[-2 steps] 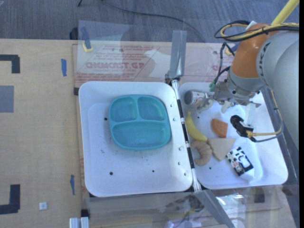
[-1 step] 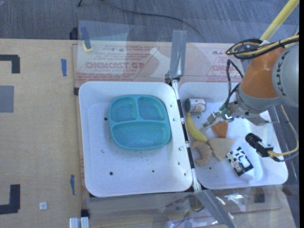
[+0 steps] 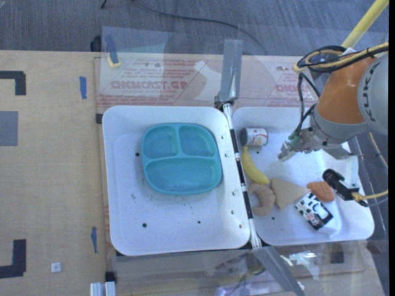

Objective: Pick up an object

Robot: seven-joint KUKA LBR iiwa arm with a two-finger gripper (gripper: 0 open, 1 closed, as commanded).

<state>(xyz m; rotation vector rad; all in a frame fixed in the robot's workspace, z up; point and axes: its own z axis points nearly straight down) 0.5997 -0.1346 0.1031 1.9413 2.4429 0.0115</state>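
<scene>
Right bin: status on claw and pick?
Claw over right bin, nothing visibly held. Banana, can, croissant untouched near divider. Path unobstructed.

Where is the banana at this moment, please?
The banana lies in the right bin, along its left wall, just below the small can and above the brown croissant-like piece.

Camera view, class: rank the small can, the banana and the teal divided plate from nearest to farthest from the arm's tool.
Measured from the tool over the right bin:
1. Small can, just to its left, by the bin's upper left corner.
2. Banana, lower left, along the divider.
3. Teal divided plate, far left, in the other bin.
</scene>
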